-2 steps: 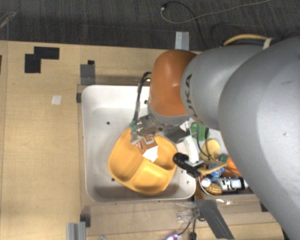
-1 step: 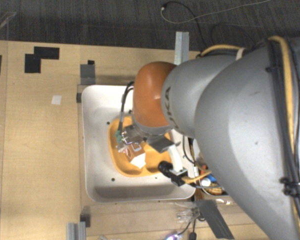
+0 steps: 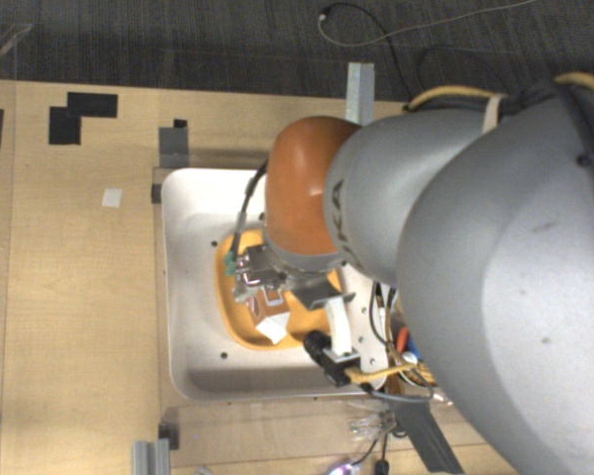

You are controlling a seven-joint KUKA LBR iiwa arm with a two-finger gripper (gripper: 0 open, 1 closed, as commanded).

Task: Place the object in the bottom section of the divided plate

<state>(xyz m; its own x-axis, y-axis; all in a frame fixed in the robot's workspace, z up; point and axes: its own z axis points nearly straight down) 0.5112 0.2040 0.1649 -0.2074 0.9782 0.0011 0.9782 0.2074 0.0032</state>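
- Shallow white plastic bin (image 3: 193,295): holds a yellow divided plate (image 3: 234,310).
- Two-finger gripper (image 3: 260,290): low over the plate; finger opening and any grasp cannot be told.
- Grey arm (image 3: 475,255), orange band: overhangs the bin.

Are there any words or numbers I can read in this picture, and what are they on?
None can be read.
The grey arm bears no clear lettering.
The orange plate and white bin carry no text.
The black patches on the bench are plain shapes, not letters.
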